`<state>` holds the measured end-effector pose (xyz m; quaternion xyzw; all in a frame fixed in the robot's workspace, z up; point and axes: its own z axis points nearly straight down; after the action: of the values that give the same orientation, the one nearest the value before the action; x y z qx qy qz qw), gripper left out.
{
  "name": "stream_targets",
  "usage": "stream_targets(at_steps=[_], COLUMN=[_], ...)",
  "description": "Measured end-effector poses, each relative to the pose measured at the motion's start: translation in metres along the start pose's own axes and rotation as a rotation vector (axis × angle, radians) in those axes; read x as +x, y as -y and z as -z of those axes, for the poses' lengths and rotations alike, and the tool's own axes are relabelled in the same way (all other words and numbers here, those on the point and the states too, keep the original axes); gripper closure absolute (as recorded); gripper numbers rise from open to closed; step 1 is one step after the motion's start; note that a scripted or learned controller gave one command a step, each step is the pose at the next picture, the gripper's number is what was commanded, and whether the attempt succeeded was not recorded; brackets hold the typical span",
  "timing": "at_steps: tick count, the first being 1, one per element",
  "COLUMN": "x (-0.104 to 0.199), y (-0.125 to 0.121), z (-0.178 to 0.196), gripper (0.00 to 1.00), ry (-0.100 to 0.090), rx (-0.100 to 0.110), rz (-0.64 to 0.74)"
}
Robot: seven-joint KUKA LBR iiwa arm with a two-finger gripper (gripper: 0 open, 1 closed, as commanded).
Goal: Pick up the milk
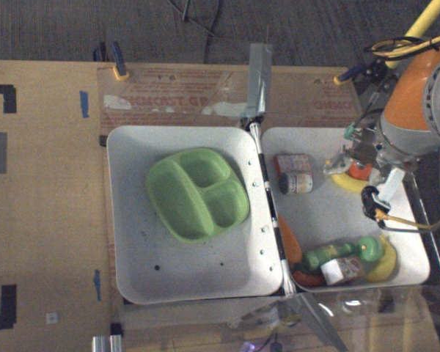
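The milk looks like the small red-and-white carton (292,163), lying at the upper left of the right bin (330,218) against the divider. A short can (298,183) lies just in front of it. My gripper (350,158) hangs over the bin's upper right, about a carton's length to the right of the milk. It is above a yellow banana (347,182) and an orange-red piece (360,171). Nothing is visibly held.
A green divided plate (198,193) lies in the left bin (132,255). Along the right bin's front edge lie a carrot (290,242), a green bottle (337,253), a white-labelled box (336,270) and a second banana (386,261). A cable (396,222) hangs from the wrist.
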<state>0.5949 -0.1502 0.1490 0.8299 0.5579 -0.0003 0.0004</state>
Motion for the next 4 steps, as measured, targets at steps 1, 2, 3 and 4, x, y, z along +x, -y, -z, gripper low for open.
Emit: stream_targets(at_steps=[1,2,3,4], x=[0.0,-0.023,-0.03,-0.061], y=[0.0,0.054,0.048,-0.019], z=[0.0,-0.03,-0.06,0.009], gripper=[0.0,0.0,0.0,0.0], ry=[0.0,-0.002,-0.002,0.0], rx=[0.001,0.003,-0.004,-0.003], rz=[0.0,0.283,0.39,0.388])
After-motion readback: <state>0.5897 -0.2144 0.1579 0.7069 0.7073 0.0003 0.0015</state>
